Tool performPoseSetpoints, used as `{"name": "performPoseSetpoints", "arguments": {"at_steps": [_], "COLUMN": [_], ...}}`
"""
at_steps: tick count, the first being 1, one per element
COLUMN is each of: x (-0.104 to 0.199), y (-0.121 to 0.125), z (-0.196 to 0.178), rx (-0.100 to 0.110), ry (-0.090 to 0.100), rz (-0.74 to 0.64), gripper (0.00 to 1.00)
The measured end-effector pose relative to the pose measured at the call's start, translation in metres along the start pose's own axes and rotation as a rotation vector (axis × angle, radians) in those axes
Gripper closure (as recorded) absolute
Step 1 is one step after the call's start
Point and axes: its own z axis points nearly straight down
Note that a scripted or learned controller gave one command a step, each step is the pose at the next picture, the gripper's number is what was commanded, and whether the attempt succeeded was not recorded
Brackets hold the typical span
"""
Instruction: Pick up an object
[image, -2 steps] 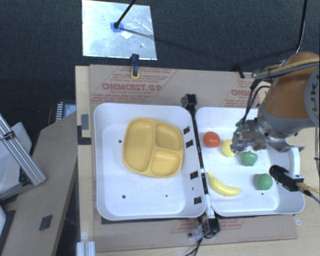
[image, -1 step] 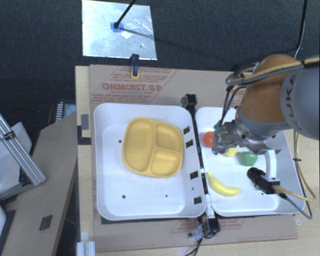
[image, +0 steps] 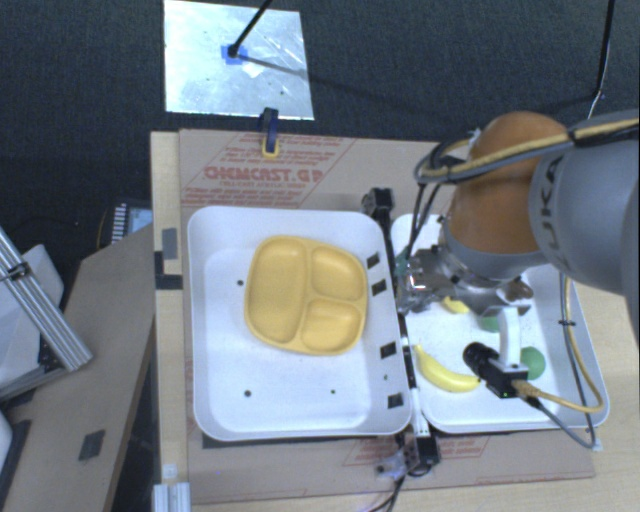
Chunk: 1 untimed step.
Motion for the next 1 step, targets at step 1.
{"name": "performPoseSetpoints", "arguments": {"at_steps": [1], "x": [0.0636], "y": [-0.0088], "z": [0.0053], "rx": [0.001], "ry": [0.001], "rz": [-0.002], "gripper": [1.0]}}
